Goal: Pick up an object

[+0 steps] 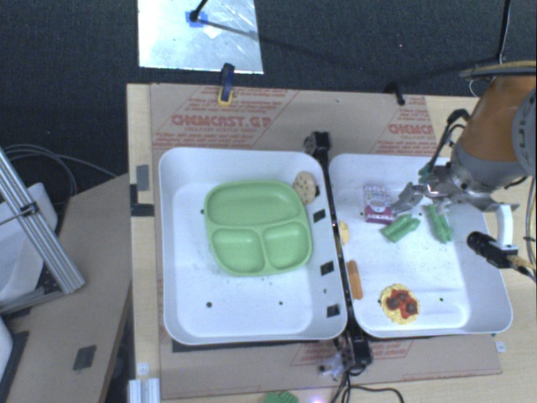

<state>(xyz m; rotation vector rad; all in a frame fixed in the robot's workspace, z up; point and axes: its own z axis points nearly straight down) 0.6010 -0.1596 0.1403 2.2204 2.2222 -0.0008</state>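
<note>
In the right bin (pixel 470 309) lie a pink packet (pixel 377 204), two green toy vegetables (pixel 400 227) (pixel 439 222), a small pizza slice toy (pixel 400 302) and an orange piece (pixel 355 280) by the left wall. My gripper (pixel 417 194) hangs low over the bin's upper middle, just right of the pink packet and above the two green pieces. Nothing is visibly held in it. The grey wrist and orange band (pixel 495 116) rise behind it to the right.
The left bin (pixel 180 309) holds a green divided plate (pixel 257 227) and a cookie (pixel 305 187) near its right wall. A small yellowish piece (pixel 343 232) rests on the divider between the bins. A black fitting (pixel 491 248) juts over the right bin's right side.
</note>
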